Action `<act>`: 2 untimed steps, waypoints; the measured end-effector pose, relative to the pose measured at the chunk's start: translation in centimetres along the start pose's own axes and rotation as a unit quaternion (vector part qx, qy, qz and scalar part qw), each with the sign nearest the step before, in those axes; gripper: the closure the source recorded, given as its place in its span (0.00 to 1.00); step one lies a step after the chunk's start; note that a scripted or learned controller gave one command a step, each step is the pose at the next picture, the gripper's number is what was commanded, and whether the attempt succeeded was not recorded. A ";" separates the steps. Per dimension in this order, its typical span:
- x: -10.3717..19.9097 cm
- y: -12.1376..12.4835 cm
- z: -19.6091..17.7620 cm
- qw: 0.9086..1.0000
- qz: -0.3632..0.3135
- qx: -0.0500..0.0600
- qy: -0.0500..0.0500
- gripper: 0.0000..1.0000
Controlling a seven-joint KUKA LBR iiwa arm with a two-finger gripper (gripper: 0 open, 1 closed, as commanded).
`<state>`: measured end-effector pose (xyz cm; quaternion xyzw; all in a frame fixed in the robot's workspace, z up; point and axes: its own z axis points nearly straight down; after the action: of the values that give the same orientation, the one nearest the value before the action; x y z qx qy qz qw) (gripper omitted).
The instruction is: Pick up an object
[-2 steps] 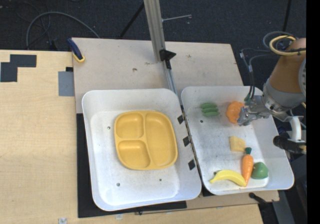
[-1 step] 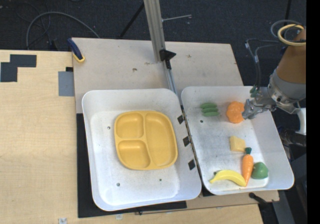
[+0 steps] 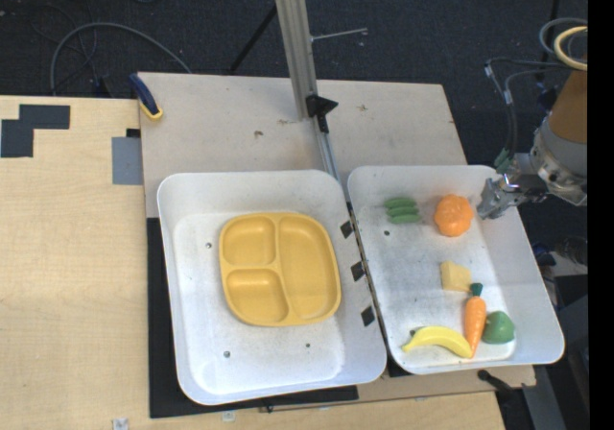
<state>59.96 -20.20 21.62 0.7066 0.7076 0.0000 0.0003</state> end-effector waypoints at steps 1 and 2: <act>0.0 0.3 -6.2 1.000 0.000 0.000 0.000 1.00; 5.5 0.6 -6.2 1.000 -0.001 0.002 0.001 1.00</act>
<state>60.59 -14.70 27.86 0.7056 0.7086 -0.0005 -0.0015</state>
